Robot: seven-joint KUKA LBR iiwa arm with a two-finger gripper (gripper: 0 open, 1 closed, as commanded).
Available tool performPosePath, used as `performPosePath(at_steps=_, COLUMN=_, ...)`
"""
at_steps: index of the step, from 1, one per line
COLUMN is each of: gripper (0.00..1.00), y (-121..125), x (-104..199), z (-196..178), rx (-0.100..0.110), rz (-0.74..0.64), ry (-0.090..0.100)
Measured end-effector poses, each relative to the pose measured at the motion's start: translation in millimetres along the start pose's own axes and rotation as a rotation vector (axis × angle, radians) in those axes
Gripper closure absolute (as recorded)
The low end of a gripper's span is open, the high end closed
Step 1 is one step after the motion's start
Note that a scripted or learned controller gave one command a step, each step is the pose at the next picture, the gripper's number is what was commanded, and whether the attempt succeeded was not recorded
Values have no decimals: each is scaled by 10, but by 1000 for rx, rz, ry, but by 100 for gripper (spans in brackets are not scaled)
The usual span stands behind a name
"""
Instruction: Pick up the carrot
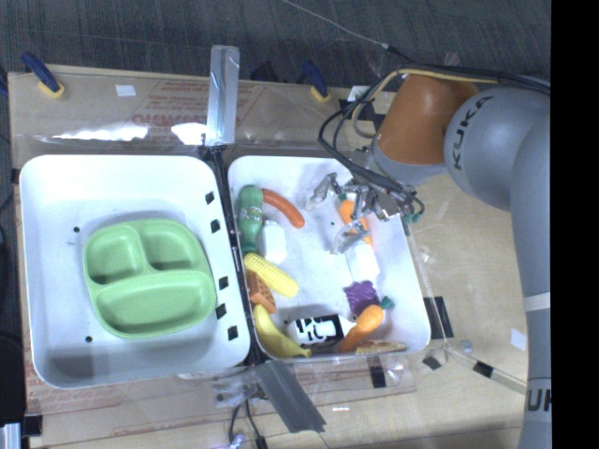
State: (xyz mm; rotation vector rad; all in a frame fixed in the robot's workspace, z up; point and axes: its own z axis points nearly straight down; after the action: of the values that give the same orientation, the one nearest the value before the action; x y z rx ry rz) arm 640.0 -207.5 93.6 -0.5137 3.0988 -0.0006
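Carrot (pixel 367 323) low in right bin (pixel 412 279) — end effector (pixel 348 215) above.

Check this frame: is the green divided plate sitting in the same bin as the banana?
No: the green plate lies in the left bin, while the banana lies in the right bin.

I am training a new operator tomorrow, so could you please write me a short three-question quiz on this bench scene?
1. True or false: the green divided plate lies in the same bin as the carrot.
2. Multiple choice: the carrot lies near which part of the right bin? A) far left corner B) near right corner C) centre
3. Short answer: what purple item touches the carrot's leafy end?

Key
1. False: the plate is in the left bin.
2. B; the tool hovers further back, over the far right part.
3. The purple grapes.
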Motion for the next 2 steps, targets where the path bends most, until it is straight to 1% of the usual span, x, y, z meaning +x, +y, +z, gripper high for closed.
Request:
performPosePath(at_steps=1, gripper=100, y=9, x=-27, z=-123, rx=2, rz=-4, ry=-4)
performPosePath(at_steps=2, gripper=0, y=10, x=-25, z=-118, rx=2, rz=-4, ry=-3)
